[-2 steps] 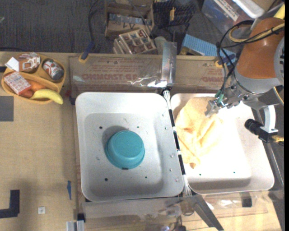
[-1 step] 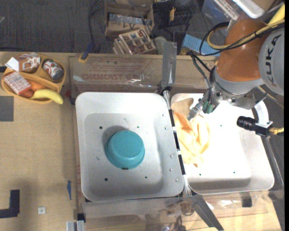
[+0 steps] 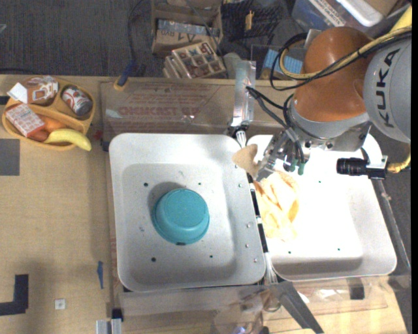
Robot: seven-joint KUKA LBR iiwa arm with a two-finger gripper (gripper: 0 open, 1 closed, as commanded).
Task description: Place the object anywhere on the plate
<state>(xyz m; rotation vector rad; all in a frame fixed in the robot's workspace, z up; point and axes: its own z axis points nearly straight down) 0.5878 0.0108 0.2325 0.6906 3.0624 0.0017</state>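
Gripper [image 3: 266, 166] hanging over the right bin's [image 3: 366, 254] left edge, above some yellow-orange stuff [image 3: 279, 207]; can't tell its grip. Teal plate [image 3: 181, 215] alone in left bin [image 3: 130, 261].

A yellow tray [image 3: 46, 134] sits at the bench's far left corner, holding a banana [image 3: 68, 137], a can [image 3: 78, 101] and small packets. Beyond the two white bins [image 3: 124, 196] lies a clear plastic sheet [image 3: 166, 107] with faint red print. Past the bench edge, on the dark floor, are cardboard boxes [image 3: 192, 55], tangled cables [image 3: 251, 19] and a blue item [image 3: 287, 62].
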